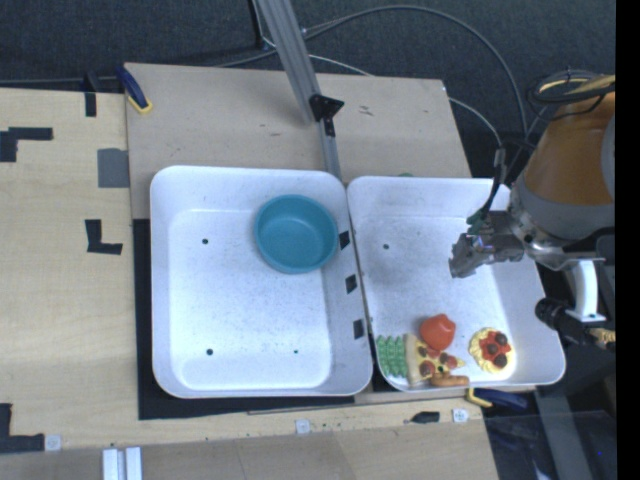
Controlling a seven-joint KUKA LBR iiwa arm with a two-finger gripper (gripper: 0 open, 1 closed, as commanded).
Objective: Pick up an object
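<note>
A blue bowl point(295, 233) sits upright in the left bin point(190, 288), near its back right corner. In the right bin point(420, 218), several small toy foods lie along the front edge: a red tomato-like piece point(437, 330), a green ridged piece point(392, 354), a round yellow piece with red dots point(492, 349) and a small orange piece point(448, 379). My gripper point(466, 258) hangs over the right side of the right bin, behind the toy foods and apart from them. Nothing shows between its fingers.
A slanted metal pole point(295, 53) rises from the back of the bench between the bins. Cables run behind the right bin. The arm's orange and grey body point(570, 168) fills the right side. A blue and yellow clamp point(133, 90) sits at the back left.
</note>
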